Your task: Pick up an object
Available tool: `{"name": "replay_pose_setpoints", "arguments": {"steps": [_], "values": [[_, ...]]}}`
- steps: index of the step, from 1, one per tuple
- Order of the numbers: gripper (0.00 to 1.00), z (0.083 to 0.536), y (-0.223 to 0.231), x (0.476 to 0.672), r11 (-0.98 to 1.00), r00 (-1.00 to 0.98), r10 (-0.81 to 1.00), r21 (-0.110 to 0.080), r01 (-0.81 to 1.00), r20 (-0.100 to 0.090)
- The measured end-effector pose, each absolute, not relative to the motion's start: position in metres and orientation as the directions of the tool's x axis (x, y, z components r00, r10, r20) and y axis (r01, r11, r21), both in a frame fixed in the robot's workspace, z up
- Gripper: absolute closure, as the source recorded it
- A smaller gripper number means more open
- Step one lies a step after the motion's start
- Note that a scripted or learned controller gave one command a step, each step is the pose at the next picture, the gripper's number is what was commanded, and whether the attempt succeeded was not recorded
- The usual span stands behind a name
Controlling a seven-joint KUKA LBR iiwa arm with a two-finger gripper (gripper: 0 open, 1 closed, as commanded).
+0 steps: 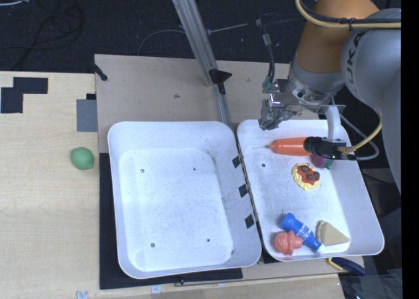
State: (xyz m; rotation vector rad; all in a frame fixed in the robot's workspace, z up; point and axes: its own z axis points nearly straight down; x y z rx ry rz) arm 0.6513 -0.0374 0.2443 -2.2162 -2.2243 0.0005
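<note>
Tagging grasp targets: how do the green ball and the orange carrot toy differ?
The green ball is round; the orange carrot toy is long and tapered, lying flat. The green ball sits on the bench outside both bins; the orange carrot toy lies in the right-hand bin. Both are small and plain-coloured.

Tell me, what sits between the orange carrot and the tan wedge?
In the camera view, a yellow toy with red spots lies between the carrot and the wedge, in the right bin.

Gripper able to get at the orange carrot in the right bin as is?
Probably yes. The gripper hangs over the right bin's far edge, close to the carrot, which lies with nothing on top; the pizza toy sits apart.
</note>
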Motion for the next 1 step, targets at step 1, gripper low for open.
{"name": "replay_pose_setpoints", "arguments": {"steps": [1], "values": [[1.00,0.2340,0.0094,0.6478,0.003,-0.003,1.000,-0.001,1.000,0.001]]}}
